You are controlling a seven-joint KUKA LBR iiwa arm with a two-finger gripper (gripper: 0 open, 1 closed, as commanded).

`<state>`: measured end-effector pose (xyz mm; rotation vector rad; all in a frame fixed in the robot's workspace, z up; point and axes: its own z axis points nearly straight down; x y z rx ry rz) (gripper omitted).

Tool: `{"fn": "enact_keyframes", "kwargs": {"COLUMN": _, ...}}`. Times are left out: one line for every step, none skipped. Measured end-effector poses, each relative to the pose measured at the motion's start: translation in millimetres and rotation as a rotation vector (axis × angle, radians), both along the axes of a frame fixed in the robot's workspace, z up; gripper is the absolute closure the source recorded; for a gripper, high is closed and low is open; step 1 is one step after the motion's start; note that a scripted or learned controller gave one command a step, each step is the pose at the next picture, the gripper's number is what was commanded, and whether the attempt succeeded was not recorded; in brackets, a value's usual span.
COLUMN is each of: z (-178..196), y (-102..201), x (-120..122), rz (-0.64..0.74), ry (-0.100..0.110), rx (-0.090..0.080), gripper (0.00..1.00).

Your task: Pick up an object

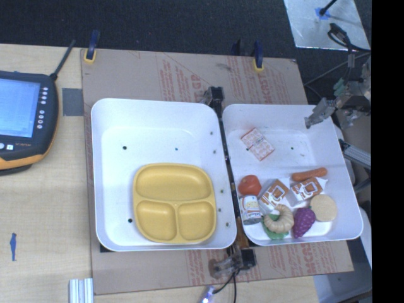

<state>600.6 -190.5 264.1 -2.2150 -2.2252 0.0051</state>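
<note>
The right white bin (287,232) holds several small items. A red-and-white packet (257,143) lies alone near its far side. Along the near side sit a red tomato (250,185), an orange carrot (308,174), two brown-and-white packets (276,195) (307,187), a small can (251,209), a ring-shaped pastry (278,220), purple grapes (303,221) and a pale round cookie (323,207). My gripper (317,114) hangs at the bin's far right corner, well away from the items, with nothing seen in it.
The left white bin (113,118) holds a yellow three-compartment plate (175,202). A black-and-orange tablet (22,118) lies at the far left of the bench. Clamps (257,54) stand on the cardboard's far edge.
</note>
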Motion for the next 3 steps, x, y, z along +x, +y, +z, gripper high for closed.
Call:
{"fn": "enact_keyframes", "kwargs": {"z": -126.5, "y": -21.5, "x": -52.8, "rz": 0.0, "ry": 0.003, "rx": 0.001, "gripper": 0.0}}
{"fn": "enact_keyframes", "kwargs": {"z": -169.0, "y": -10.2, "x": -53.0, "rz": 0.0, "ry": -0.005, "rx": -0.003, "gripper": 0.0}}
{"fn": "enact_keyframes", "kwargs": {"z": -159.7, "y": -10.9, "x": -53.3, "rz": 0.004, "ry": -0.002, "rx": -0.004, "gripper": 1.0}}
